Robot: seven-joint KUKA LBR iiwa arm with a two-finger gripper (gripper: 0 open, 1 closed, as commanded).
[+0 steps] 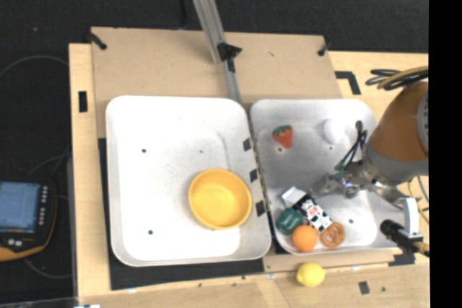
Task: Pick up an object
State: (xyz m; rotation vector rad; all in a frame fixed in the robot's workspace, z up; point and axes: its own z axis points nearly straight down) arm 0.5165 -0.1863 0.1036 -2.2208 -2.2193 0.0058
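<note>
The bench [202,68] carries two shallow white bins side by side. The left bin [159,133] holds a yellow bowl [220,198] standing upright toward its near right corner. The right bin [310,126] takes the arm [401,137], grey with an orange band, which reaches in from the right and hangs over the bin's right half. Its gripper [346,182] sits low over the bin floor, just right of the cluster of small things; whether the pincer is wide or narrow cannot be told here.

That cluster lies in the near part of the right bin: a small white box with dark and red marks [312,213], a dark green object [290,218] touching it on the left, an orange ball [304,238] at the near wall, and a brown pretzel-like ring [333,234] just beside the ball. A red strawberry toy [283,135] lies apart toward the far left of that bin. A yellow lemon [310,274] rests on the bench outside, just near of the right bin.
</note>
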